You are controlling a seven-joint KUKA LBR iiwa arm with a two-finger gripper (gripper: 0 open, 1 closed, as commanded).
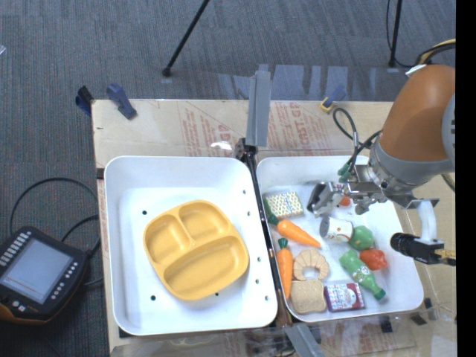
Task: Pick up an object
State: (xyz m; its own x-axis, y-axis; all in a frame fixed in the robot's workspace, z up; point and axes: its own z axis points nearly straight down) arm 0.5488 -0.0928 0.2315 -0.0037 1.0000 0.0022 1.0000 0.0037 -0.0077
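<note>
Table point(186, 125) on grey carpet, bearing two white bins: left bin point(123, 192) holds a yellow divided plate point(195, 249); right bin point(405, 285) holds toy food, including a carrot point(298, 233) near its centre; end effector point(327, 198) above, fingers parted, gripping nothing.

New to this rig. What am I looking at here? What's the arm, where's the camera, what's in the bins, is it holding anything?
One fixed camera looks down at a slant on a bench with two shallow white bins. The grey and orange arm is a KUKA iiwa reaching in from the right; its gripper hangs over the right bin. I cannot tell if it holds anything. The left bin has a yellow divided plate. The right bin holds toy food: two carrots, a patterned packet, a green bottle, a slice of bread, a red packet and more. The handheld screen at far left lies on the floor.
</note>
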